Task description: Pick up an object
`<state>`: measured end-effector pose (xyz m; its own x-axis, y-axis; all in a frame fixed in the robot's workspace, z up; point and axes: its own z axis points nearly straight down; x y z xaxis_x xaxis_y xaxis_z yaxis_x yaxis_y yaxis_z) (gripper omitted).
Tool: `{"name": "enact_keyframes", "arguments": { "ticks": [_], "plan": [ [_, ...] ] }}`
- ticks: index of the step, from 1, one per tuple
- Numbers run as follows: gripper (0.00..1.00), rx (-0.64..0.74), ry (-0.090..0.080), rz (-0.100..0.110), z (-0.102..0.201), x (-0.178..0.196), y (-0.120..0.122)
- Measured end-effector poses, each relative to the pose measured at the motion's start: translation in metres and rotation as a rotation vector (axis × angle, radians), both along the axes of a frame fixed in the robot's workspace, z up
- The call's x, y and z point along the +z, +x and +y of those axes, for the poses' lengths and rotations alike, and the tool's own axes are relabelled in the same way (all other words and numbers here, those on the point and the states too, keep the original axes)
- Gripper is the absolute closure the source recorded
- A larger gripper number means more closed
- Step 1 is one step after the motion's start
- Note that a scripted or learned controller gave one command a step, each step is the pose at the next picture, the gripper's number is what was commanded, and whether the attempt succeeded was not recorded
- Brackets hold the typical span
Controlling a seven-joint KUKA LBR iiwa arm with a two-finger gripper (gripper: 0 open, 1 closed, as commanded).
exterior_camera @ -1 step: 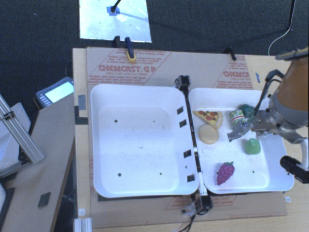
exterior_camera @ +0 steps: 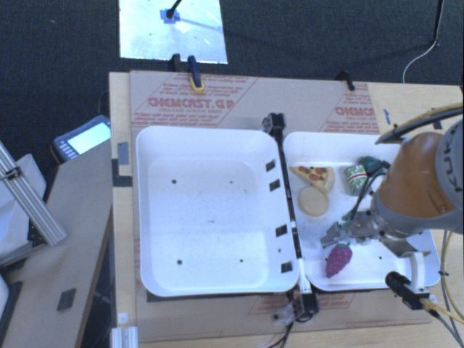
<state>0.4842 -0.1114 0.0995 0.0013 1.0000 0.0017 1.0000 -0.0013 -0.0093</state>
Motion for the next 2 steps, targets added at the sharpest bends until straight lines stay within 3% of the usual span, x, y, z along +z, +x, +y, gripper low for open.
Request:
{"name": "enact_keyframes", "arguments": {
  "ticks": [1, 2],
  "plan": [
    [0.00, 0.011, -0.004, -0.034, 0.040, 0.237, 0.106],
    [0.00, 0.016, 0.002, -0.032, 0.140, 0.397, 0.117]
  ]
}}
